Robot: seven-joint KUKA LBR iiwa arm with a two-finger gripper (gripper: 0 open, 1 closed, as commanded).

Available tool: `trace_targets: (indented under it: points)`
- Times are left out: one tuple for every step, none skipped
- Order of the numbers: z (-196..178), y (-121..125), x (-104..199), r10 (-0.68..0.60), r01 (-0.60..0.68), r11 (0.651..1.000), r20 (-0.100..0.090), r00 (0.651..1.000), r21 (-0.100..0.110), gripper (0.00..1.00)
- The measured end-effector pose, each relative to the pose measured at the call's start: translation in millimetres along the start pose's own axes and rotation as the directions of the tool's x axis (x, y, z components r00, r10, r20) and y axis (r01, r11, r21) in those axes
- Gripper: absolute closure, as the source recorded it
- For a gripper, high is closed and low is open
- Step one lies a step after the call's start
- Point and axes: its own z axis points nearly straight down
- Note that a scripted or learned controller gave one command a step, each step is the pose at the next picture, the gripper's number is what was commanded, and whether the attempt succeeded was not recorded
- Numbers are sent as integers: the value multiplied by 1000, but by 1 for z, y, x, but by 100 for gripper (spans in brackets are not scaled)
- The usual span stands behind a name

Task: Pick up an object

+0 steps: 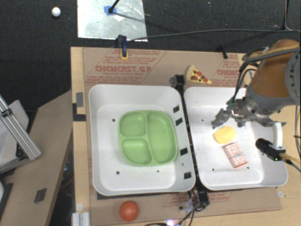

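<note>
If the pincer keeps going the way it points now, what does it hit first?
Probably the floor of the right bin. The pincer points down and left, passing just above the yellow object, though depth is hard to judge from this angle.

Single fixed camera, mounted above bench, looking down at slant. Far edge of bench toward top of frame, near edge at bottom. Mid-range framing: left bin (pixel 101 126) and right bin (pixel 273 173) both fully inside frame, side by side, plus bench board (pixel 155 62) around them (dark floor beyond). Arm (pixel 275 76) enters from frame right.
</note>
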Motion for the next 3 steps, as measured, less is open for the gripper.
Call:
trace_targets:
  points:
    - [-5, 3, 0, -2, 2, 1000, 2, 1000, -10, 0]
    - [57, 5, 4, 0, 0, 1000, 1, 1000, -5, 0]
    - [96, 7, 4, 0, 0, 1000, 2, 1000, -11, 0]
